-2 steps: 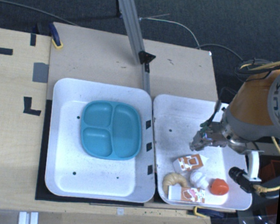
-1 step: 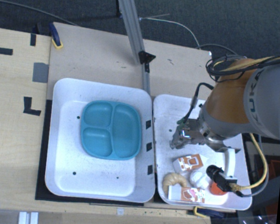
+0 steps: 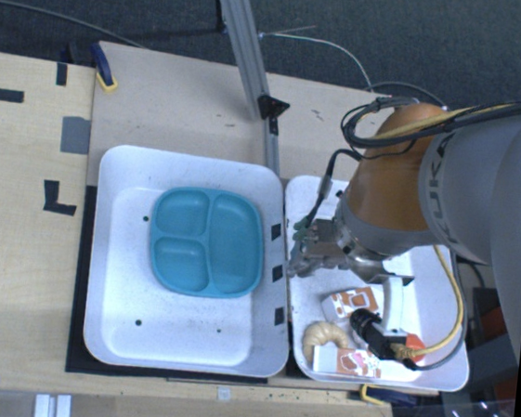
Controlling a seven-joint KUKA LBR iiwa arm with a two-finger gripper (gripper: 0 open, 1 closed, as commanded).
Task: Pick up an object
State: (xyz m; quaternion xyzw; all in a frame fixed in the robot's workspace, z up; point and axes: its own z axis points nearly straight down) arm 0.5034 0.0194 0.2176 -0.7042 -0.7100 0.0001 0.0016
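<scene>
Hovering low in the right bin (image 3: 440,270), the gripper (image 3: 304,255) risks striking the wall or missing the croissant (image 3: 324,334); finger state unclear.

The arm (image 3: 431,190), grey with an orange band, covers much of the right bin (image 3: 299,324), hiding the bin floor beneath it and the far rim. The gripper (image 3: 304,251) sits in shadow under the wrist, its tips too dark to read. A small printed packet (image 3: 351,303) is partly masked by a black fitting (image 3: 372,335); its print is too small to read.
</scene>
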